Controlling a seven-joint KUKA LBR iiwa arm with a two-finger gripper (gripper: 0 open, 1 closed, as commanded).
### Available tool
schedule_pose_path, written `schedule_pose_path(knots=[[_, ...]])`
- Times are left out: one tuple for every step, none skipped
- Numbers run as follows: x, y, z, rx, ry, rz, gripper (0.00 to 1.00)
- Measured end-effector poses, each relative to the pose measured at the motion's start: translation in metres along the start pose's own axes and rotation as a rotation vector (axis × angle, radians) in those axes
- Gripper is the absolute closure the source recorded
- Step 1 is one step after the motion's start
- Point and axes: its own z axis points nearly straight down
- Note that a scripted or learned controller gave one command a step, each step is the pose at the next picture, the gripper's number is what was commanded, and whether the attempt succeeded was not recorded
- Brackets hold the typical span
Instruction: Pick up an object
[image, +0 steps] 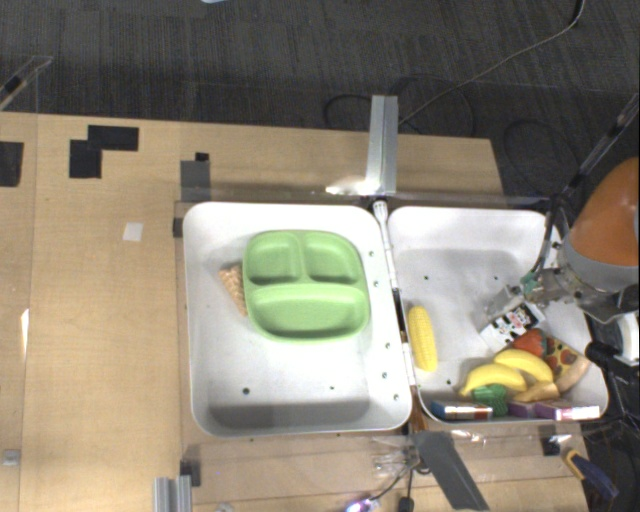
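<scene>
From my seat I see the gripper (517, 300) low over the right bin (450, 250), touching a small black-and-white item (509, 322), but I cannot tell how it is set. Just below lie bananas (510, 371); a corn cob (423, 337) lies apart, leftward. A green divided plate (304, 284) sits in the left bin (210, 380).
</scene>
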Motion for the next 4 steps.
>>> schedule_pose_path(knots=[[0.000, 0.003, -0.013, -0.009, -0.001, 0.001, 1.00], [0.000, 0.003, -0.013, -0.009, -0.001, 0.001, 0.00], [0.004, -0.028, -0.128, 0.006, 0.001, -0.025, 0.00], [0.018, -0.022, -0.001, -0.002, -0.002, 0.011, 0.00]])
